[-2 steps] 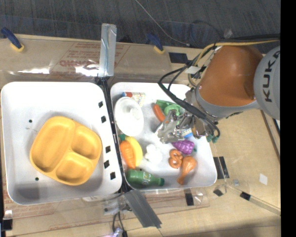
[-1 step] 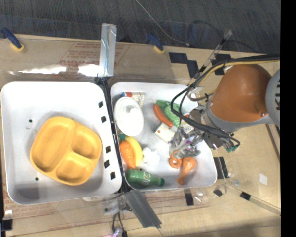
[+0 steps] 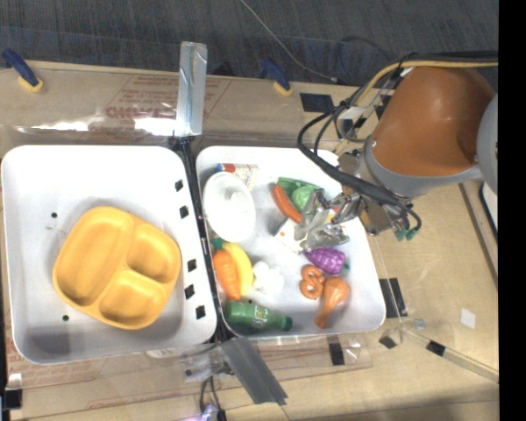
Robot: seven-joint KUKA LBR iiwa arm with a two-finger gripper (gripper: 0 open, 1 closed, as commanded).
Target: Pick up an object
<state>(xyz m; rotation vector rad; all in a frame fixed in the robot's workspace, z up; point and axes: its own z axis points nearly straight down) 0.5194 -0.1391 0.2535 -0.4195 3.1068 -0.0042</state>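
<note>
My gripper (image 3: 320,226) hangs low over the right bin (image 3: 361,310), near its middle right, just above a purple grape bunch (image 3: 326,259). Around it lie a green toy vegetable (image 3: 300,191), an orange sausage-like piece (image 3: 287,203), a pretzel (image 3: 311,281) and a toy chicken drumstick (image 3: 332,298). On the bin's left side lie a white bowl (image 3: 229,205), a carrot (image 3: 227,274), a banana (image 3: 241,263) and a green bottle (image 3: 258,317). The metal fingers blend into the clutter beneath them.
The left bin (image 3: 26,178) holds a yellow divided plate (image 3: 116,266). A taped divider (image 3: 193,235) separates the two bins. The arm's orange band (image 3: 430,117) and cables hang over the right bin's upper right corner.
</note>
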